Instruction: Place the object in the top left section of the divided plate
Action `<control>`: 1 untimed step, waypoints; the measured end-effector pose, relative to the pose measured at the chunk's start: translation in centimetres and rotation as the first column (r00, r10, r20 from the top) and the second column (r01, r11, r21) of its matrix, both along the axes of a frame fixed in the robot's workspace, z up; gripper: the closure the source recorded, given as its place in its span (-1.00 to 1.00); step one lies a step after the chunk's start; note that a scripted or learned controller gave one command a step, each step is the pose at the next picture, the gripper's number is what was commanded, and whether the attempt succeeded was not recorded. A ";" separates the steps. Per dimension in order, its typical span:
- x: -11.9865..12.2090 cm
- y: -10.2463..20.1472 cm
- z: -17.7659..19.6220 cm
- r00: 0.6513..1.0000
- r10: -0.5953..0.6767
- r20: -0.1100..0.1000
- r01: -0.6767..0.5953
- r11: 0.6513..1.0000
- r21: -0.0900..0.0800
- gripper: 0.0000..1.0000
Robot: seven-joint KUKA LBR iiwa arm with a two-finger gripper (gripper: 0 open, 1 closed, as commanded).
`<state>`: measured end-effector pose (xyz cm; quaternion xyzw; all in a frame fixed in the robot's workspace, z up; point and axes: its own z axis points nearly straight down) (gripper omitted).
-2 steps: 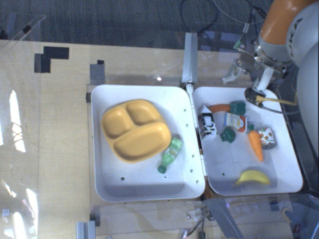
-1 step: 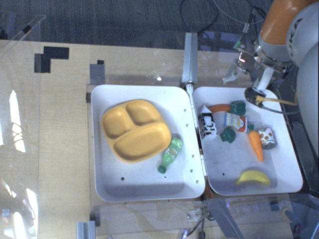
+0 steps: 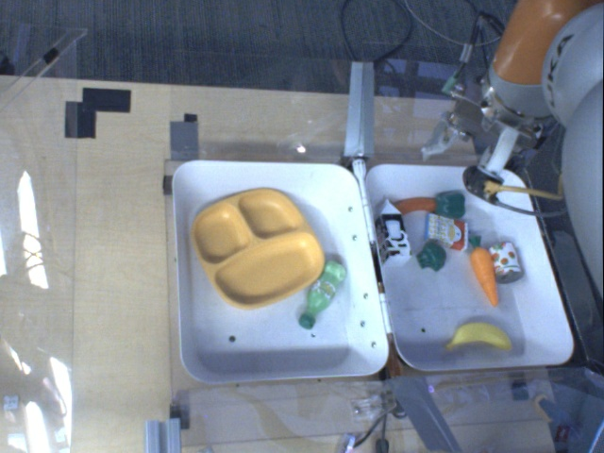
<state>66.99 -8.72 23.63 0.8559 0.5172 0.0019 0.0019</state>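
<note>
A yellow divided plate [image 3: 257, 246] lies in the left bin [image 3: 203, 347]. Its top left section [image 3: 221, 230] holds nothing. A small green bottle [image 3: 322, 293] lies on its side on the bin floor, touching the plate's lower right rim. My gripper [image 3: 467, 157] hangs over the far edge of the right bin [image 3: 538, 347], well away from the plate and the bottle. Its fingers are spread open with nothing between them.
The right bin holds several toy foods: a black-and-white carton [image 3: 394, 237], a carrot [image 3: 484, 274], a banana [image 3: 479, 336], a small can [image 3: 506, 260] and green pieces [image 3: 432, 256]. A metal divider [image 3: 360, 111] runs between the bins at the back.
</note>
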 end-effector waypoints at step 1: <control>0.0 0.0 0.0 1.000 0.000 0.000 0.000 1.000 0.000 -1.00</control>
